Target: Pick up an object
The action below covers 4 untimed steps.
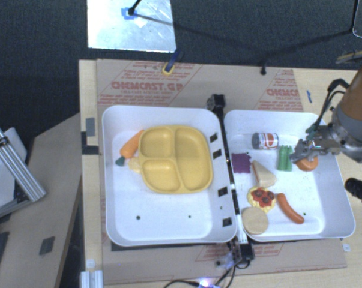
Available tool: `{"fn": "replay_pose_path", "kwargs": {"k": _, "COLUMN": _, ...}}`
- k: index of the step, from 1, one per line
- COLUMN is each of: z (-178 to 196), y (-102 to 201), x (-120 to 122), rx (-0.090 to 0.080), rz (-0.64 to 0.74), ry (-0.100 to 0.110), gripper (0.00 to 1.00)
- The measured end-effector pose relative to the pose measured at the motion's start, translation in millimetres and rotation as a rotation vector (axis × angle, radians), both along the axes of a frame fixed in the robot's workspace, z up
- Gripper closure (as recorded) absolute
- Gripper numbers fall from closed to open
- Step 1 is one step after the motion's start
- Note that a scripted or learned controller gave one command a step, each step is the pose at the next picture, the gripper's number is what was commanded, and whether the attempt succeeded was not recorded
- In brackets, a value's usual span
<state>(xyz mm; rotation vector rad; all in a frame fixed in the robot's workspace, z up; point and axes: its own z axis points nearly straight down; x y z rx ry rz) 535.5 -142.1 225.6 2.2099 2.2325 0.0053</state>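
The gripper (305,153) sits over a small orange piece (307,164) in the right bin (340,206); its opening I cannot tell. The piece looks light, stiff, smooth plastic; best taken across its middle.

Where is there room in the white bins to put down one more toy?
The left bin has bare floor along its near edge, below the yellow divided plate, and a strip behind it. The right bin is crowded: can, green piece, purple block, cheese wedge, pizza slice, sausage. Its near right corner is bare.
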Motion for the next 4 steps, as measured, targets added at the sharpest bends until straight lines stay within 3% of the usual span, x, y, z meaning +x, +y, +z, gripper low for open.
{"fn": "replay_pose_path", "kwargs": {"k": 2, "z": -4.3, "y": 114.6, "x": 0.7, "rx": 0.0, "rz": 0.0, "ry": 0.002, "gripper": 1.0}}
{"fn": "replay_pose_path", "kwargs": {"k": 3, "z": -7.4, "y": 167.1, "x": -11.5, "rx": 0.0, "rz": 0.0, "ry": 0.003, "gripper": 1.0}}
{"fn": "replay_pose_path", "kwargs": {"k": 4, "z": 5.4, "y": 226.4, "x": -11.9, "rx": 0.001, "rz": 0.001, "ry": 0.001, "gripper": 1.0}}
